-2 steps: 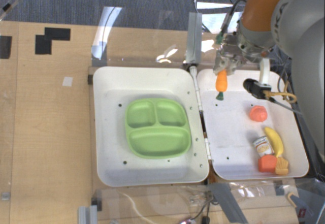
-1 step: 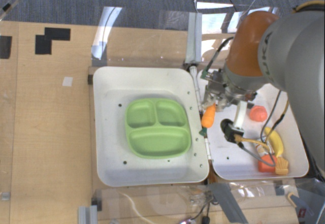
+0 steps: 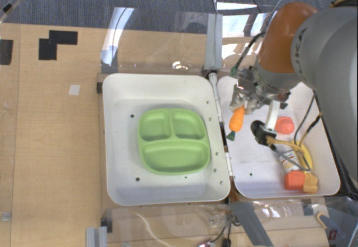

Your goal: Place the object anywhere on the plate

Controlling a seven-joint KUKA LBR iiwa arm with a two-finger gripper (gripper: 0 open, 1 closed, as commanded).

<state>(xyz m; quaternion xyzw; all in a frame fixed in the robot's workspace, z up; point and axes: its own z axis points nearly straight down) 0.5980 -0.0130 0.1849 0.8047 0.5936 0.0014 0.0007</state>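
Two white bins sit side by side on the bench, and the job runs from one to the other. The green plate, split into three sections, lies flat in the middle of the left bin, nothing on it. The thing I take to be mine to move, a small orange carrot with a green end pointing down and left, is in the right bin, close against the wall the two bins share.

My tool is directly over the carrot's upper end, so close that the two meet from this camera. I cannot tell whether the tool is apart or clamped on the carrot; the wrist above hides that, and nothing shows the carrot clear of the bin floor. I judge this to be the pick-up stage, with the carry and the drop not yet done.

Being so near the dividing wall is handy, since the plate is only a short way left, but it also crowds the approach on that side, and the carrot could get nudged against the wall instead of gripped. Its rounded, tapering shape may let it slip or swing.

Other items lie well apart from the carrot: a red piece to its right, and an orange block touching a yellow piece near the bin's front corner. They should not interfere.
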